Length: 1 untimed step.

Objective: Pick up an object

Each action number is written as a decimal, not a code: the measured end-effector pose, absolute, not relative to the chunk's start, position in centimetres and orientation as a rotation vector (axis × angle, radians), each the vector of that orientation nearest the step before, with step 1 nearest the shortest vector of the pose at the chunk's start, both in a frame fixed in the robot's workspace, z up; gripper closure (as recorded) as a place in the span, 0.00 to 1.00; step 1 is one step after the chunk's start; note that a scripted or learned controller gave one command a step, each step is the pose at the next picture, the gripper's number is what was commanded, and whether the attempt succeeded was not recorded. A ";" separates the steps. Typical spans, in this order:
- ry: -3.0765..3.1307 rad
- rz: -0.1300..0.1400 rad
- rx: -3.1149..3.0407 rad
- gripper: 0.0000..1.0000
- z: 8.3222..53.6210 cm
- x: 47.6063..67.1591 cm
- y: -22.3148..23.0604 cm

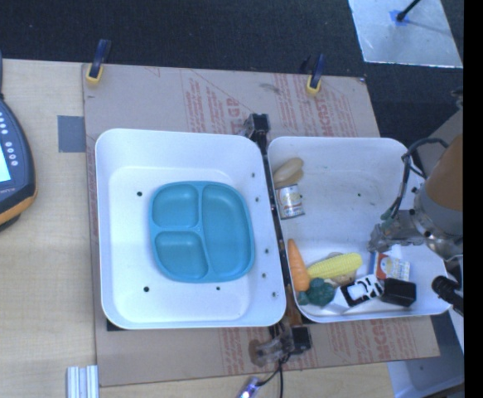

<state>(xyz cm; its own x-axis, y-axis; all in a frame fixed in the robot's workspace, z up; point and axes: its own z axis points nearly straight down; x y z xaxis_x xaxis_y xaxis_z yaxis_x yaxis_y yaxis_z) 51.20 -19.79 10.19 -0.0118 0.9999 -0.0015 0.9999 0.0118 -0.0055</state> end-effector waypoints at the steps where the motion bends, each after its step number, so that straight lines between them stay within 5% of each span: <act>1: -2.226 0.001 -2.216 1.00 19.9 53.2 -15.2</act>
